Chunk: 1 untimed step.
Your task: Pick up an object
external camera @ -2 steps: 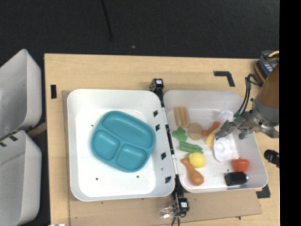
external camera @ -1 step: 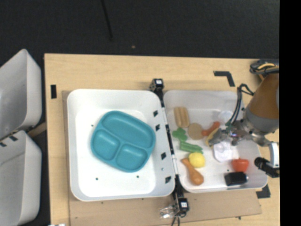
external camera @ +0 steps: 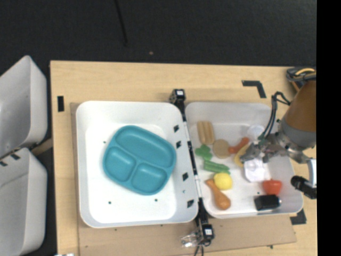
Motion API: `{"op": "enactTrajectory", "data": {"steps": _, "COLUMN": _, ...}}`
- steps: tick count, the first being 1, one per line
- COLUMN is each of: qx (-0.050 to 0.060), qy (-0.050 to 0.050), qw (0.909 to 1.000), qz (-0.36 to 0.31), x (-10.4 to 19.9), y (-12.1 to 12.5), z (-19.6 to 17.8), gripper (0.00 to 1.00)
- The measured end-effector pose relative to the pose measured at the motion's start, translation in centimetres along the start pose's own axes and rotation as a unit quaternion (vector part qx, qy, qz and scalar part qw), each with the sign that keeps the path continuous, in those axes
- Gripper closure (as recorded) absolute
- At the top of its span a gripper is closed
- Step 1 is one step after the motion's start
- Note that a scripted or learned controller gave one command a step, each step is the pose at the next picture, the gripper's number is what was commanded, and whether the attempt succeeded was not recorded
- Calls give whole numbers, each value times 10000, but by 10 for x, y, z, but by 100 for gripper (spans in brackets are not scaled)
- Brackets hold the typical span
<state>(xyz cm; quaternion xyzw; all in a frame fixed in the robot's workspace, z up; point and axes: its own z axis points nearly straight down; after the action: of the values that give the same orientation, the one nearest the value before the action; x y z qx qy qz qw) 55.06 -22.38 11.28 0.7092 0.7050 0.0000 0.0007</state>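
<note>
My gripper (external camera: 254, 152) hangs low over the right bin (external camera: 229, 112), near its right half, below the arm's orange band (external camera: 303, 108). Its tip sits among a small orange-red piece (external camera: 239, 144), a yellow piece (external camera: 241, 157) and a white object (external camera: 256, 171). Further left in this bin lie a tan bread-like piece (external camera: 205, 132), a tan round item (external camera: 220, 149), two green pieces (external camera: 203, 152) (external camera: 216, 167), a yellow lemon (external camera: 224, 181) and an orange drumstick shape (external camera: 219, 196). A red item (external camera: 272, 185) and a black block (external camera: 266, 201) lie near the front right corner.
The left bin (external camera: 90, 196) holds a blue divided plate (external camera: 139, 159). A ridge with black clips (external camera: 186, 159) separates the two bins. White padded shapes (external camera: 18, 143) stand off the bench's left side.
</note>
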Motion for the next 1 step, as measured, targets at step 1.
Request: {"op": "enactTrajectory", "data": {"steps": 1, "qx": -18, "qy": -4, "qw": 10000, "qz": -31, "x": 2, "y": -1, "z": -44, "gripper": 100}}
